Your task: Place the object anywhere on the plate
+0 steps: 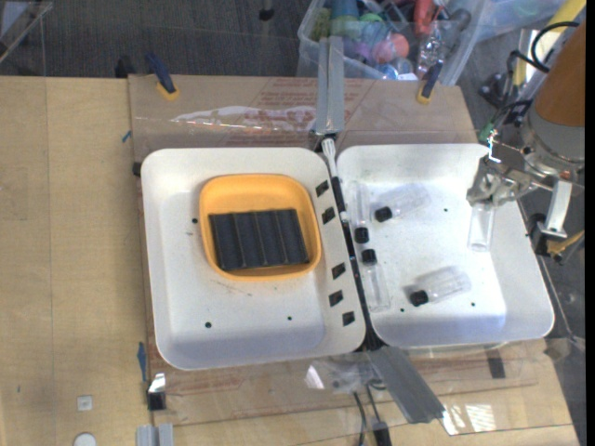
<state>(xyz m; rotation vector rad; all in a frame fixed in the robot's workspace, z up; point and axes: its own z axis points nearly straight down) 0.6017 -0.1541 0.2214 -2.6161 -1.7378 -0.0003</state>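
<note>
The clear vial (480, 228) hangs pinched in the jaws of the gripper (481, 214) over the right bin (521, 295) — light, rigid, slick (likely plastic) — best gripped mid-body, well apart from the orange plate (216, 193).

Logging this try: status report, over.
Gripper over right bin, clear vial just below it, grasp unconfirmed. Orange plate in left bin. Dark ridged block occupies plate's middle.

Arm (565, 82) cut off at right edge
</note>
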